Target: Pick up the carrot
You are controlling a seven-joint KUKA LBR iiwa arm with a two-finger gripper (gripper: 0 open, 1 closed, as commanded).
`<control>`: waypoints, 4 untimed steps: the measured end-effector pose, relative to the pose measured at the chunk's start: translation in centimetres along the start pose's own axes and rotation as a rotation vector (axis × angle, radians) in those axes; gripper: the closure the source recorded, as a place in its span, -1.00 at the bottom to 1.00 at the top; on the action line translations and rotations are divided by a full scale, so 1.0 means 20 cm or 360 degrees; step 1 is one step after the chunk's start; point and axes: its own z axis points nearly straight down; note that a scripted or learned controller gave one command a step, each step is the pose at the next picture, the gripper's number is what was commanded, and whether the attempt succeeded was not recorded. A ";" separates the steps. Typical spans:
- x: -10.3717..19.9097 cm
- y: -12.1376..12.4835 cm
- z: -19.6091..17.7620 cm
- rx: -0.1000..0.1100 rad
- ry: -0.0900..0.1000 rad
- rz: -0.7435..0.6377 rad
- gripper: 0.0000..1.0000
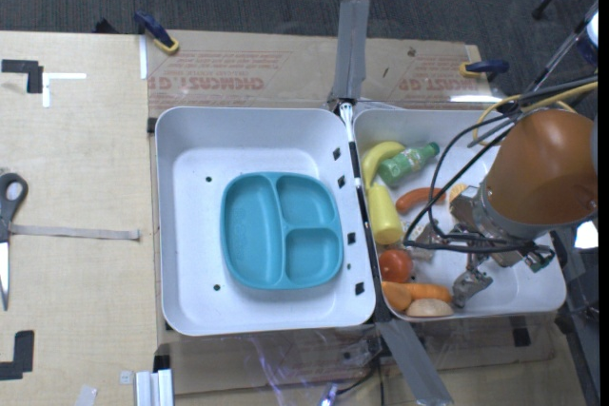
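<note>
Carrot [419, 293] at right bin's [533, 299] front, tomato [395, 263] behind, potato [430, 307] touching, gripper [468, 286] beside it, finger spread unclear

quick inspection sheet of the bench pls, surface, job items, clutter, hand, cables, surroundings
surface: cardboard-covered bench bearing a left bin and a right bin.
job's things: carrot lies at the right bin's near edge, beside the tomato.
clutter: right bin also has a banana, green bottle, yellow piece and sausage; a teal divided plate sits in the left bin.
hand: hand low in the right bin, just right of the carrot; grip state unclear.
cables: black and yellow cables loop over the right bin.
surroundings: scissors on the bench; clamps at the back edge.
</note>
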 end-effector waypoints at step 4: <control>-0.18 0.19 -0.44 -0.0002 -0.0004 -0.0951 -1.00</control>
